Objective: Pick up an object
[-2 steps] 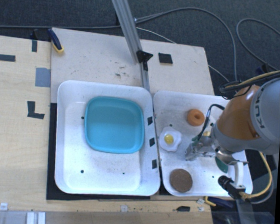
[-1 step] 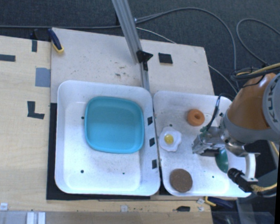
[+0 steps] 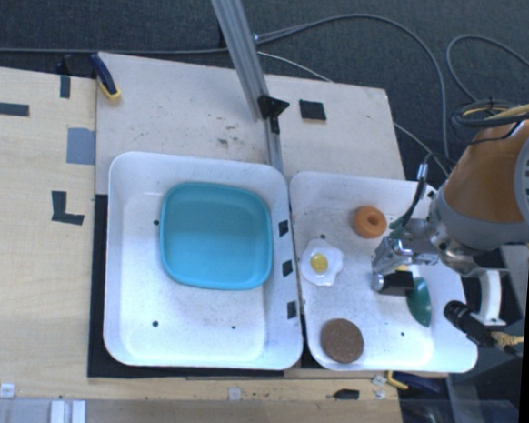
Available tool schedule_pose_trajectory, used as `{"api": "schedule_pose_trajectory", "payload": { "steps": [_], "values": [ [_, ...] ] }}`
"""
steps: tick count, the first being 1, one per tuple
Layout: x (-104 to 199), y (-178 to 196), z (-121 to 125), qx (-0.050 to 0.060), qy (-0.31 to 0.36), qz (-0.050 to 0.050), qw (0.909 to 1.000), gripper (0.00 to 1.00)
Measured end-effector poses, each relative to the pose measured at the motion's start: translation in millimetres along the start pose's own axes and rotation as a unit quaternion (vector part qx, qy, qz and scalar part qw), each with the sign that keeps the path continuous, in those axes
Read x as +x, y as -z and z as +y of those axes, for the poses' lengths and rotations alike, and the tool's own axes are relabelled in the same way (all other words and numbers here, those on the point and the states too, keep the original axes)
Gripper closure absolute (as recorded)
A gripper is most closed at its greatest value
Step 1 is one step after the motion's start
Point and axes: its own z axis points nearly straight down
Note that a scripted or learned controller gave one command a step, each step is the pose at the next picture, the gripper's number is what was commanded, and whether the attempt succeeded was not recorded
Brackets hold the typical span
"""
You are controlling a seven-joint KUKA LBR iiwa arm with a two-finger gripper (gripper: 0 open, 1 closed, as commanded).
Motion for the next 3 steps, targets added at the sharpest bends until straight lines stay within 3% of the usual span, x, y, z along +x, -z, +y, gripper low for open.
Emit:
{"api": "schedule_pose_trajectory", "payload": {
  "steps": [1,3],
  "values": [
    [0.0,51.8,0.9,0.000,-0.001,0.000,1.0000,1.00],
    [81.5,32.3,55.8,0.003,0.001,0.000,1.0000,1.00]
  ]
}}
